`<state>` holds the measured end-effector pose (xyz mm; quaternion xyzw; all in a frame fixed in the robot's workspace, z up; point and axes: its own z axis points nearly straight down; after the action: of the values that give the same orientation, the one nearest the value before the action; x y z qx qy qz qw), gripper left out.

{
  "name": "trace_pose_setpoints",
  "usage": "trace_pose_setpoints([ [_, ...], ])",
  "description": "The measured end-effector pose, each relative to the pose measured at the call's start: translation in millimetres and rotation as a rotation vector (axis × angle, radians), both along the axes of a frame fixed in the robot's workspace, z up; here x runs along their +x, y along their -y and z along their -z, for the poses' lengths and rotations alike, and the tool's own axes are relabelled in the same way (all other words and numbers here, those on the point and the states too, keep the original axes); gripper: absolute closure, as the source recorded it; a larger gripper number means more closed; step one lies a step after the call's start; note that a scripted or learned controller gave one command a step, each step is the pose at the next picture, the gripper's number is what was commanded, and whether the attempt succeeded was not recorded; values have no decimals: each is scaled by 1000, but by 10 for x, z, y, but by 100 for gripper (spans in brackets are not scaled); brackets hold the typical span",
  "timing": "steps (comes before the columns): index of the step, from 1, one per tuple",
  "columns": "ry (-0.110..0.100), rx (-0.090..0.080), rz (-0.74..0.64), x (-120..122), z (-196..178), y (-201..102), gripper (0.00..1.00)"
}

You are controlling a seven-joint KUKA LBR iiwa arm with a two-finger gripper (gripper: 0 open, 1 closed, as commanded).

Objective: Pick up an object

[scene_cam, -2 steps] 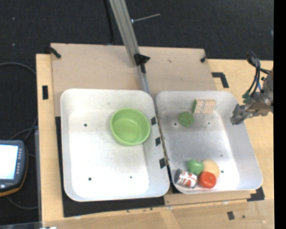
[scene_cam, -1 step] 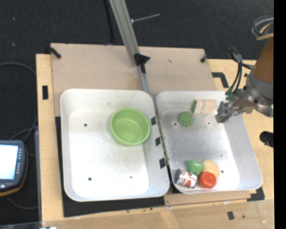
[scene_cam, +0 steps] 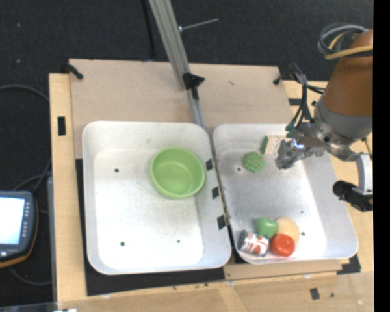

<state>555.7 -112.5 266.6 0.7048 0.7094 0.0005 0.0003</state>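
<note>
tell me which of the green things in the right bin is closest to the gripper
The bumpy green ball, lying just left of the gripper near the bin's top. The smoother green piece sits far lower, clustered with the red items.

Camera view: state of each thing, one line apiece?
Green bowl: upright, left bin, nothing visible inside.
Bumpy green ball: loose on right bin floor.
Red ball: in near-corner cluster.
Green fruit: same cluster.
Gripper: low, beside bumpy ball, holding nothing visible.
</note>
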Motion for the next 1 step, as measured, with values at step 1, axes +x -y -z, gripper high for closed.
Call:
trace_pose_setpoints([
  [1,-1,1,-1,76,122,-602,100],
])
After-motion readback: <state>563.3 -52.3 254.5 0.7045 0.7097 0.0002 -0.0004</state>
